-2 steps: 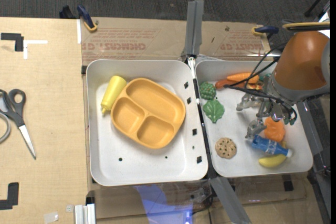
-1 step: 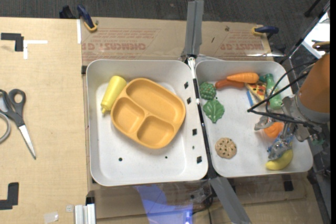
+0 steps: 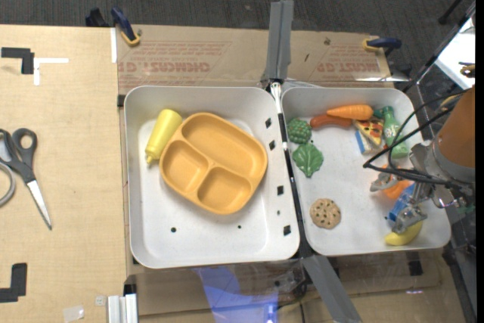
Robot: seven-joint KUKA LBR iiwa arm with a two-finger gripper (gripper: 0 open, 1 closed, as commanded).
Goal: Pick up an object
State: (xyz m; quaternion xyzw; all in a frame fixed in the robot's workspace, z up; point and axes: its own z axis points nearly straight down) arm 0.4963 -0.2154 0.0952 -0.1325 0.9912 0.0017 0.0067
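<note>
The right bin (image 3: 355,234) holds an orange carrot (image 3: 349,113), a green bottle (image 3: 391,125), a colourful packet (image 3: 370,134), two green leafy toys (image 3: 308,159), a brown cookie (image 3: 326,213) and a yellow banana (image 3: 402,237). My gripper (image 3: 404,200) is low over the bin's right side, just above the banana. A small orange piece (image 3: 396,190) and a blue piece (image 3: 399,214) lie right at the gripper; whether either is gripped is hidden by cables and metal parts.
The left bin (image 3: 144,238) carries a yellow divided plate (image 3: 213,161) and a yellow bottle (image 3: 162,134) beside it. Scissors (image 3: 26,170) lie on the wooden bench at far left. A cardboard sheet (image 3: 189,60) sits behind the bins.
</note>
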